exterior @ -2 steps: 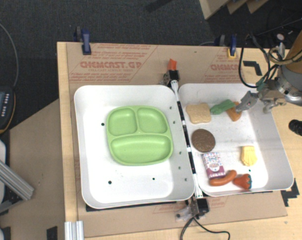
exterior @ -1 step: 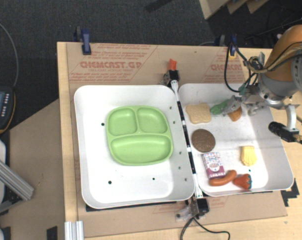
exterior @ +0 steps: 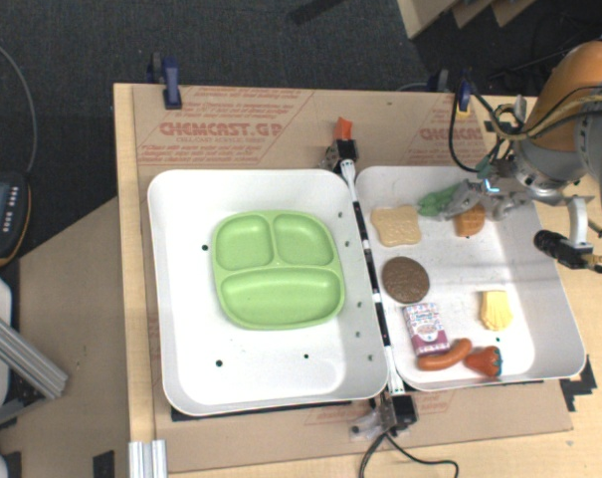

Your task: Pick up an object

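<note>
My gripper (exterior: 477, 197) reaches in from the right and hangs low over the far part of the right bin (exterior: 539, 267). Just left of it lies a green leafy piece (exterior: 438, 202). A small orange-brown piece (exterior: 470, 224) sits directly below the gripper in the view, and I cannot tell whether they touch. Further into the bin are a toast slice (exterior: 397, 226), a round brown patty (exterior: 406, 279), a yellow piece (exterior: 495, 310), a pink carton (exterior: 424, 326), a sausage (exterior: 444, 357) and a red piece (exterior: 485, 362).
The left bin (exterior: 181, 317) holds a green divided plate (exterior: 278, 269). A black divider rail (exterior: 368, 267) runs between the two bins. Clamps (exterior: 167, 80) and cables (exterior: 475, 118) sit along the bench's far edge.
</note>
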`<state>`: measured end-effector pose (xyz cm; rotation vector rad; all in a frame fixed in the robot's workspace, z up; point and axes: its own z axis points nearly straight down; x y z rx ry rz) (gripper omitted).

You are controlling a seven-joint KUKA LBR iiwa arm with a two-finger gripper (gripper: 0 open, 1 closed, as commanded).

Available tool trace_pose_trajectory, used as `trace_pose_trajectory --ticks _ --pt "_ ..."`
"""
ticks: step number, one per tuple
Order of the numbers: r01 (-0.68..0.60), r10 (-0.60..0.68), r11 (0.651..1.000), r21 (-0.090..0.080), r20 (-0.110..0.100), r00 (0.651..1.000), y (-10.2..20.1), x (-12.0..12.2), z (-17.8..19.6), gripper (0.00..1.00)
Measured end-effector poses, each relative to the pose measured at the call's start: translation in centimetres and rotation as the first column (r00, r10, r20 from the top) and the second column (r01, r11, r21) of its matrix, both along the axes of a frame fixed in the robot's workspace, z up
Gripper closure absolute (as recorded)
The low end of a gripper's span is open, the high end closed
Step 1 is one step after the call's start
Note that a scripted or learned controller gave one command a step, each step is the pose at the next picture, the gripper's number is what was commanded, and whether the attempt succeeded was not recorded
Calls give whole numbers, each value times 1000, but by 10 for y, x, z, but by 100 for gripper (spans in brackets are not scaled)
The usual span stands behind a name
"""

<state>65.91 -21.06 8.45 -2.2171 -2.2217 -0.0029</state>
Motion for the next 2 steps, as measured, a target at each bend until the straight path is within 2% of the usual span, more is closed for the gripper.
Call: trace_pose_trajectory --ticks 1,2 --pt "-1 1 1000 -6 6 1000 -1 1 13 100" --pt "2 -2 1000 -1 -1 1000 38 -89 85 100"
